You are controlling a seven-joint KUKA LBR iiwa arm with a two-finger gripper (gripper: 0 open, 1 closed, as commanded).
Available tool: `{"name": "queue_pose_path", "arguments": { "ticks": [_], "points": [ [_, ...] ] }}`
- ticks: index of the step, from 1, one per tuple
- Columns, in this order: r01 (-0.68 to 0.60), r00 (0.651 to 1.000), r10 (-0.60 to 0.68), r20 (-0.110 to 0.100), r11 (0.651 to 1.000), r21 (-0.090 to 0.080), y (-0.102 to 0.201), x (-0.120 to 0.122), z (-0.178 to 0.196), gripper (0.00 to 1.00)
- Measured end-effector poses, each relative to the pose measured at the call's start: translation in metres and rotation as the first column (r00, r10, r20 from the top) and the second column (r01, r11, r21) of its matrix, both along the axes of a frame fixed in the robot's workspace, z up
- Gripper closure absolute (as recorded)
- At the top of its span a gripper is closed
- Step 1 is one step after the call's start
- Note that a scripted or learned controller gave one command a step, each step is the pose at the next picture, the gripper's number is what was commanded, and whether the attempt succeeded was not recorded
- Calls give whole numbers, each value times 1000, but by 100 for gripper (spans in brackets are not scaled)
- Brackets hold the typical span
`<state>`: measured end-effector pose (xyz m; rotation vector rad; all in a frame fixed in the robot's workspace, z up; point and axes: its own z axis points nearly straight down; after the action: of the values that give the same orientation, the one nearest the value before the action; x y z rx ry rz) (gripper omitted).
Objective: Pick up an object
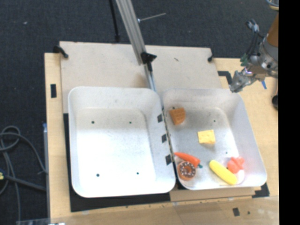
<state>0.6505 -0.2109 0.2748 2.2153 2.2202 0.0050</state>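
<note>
Closest, in the right bin (248, 125), a yellow banana (223, 172) lies just beside a red-orange toy (236, 164). A chocolate donut (187, 170) touches a carrot (187, 158). Farther back sit a yellow cheese block (206, 137) and an orange-brown chunk (177, 116). The left bin (75, 125) is beside it. My gripper (239, 81) hangs past the right bin's far corner, holding nothing. I cannot tell if my fingers are apart.
</note>
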Motion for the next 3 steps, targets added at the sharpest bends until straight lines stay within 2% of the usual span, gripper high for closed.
{"name": "queue_pose_path", "arguments": {
  "ticks": [2,3],
  "points": [
    [-2,1000,2,-6,1000,1,92,-52,-25,100],
    [-4,1000,4,-6,1000,3,151,-72,-28,100]
  ]
}}
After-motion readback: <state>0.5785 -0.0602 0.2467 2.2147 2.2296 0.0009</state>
